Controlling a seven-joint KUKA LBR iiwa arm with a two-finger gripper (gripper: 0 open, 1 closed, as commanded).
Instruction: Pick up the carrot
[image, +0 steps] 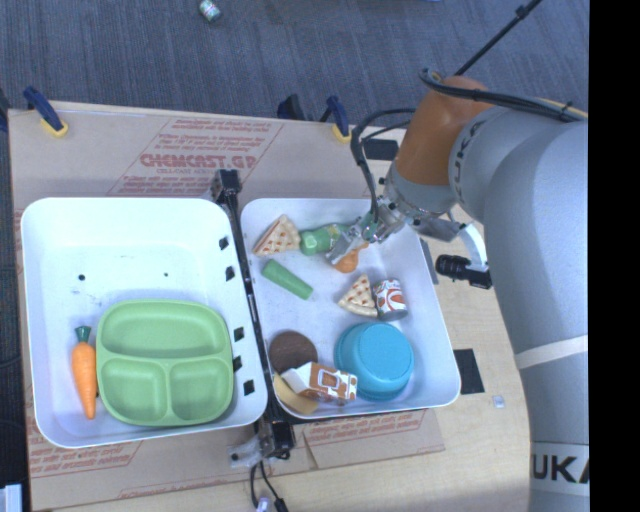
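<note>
Camera view: cardboard-covered bench (200, 150) on dark carpet (150, 50); state of fingers (352, 243) unclear.

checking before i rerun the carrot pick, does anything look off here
Yes: the pincer is down in the right bin among the toy food, while the carrot lies in the left bin, beside the green tray.

Carrot (84, 371) down in the left bin (60, 225)!
Orange, green top pointing away, lying lengthwise just beside the green tray (166, 362).
</note>
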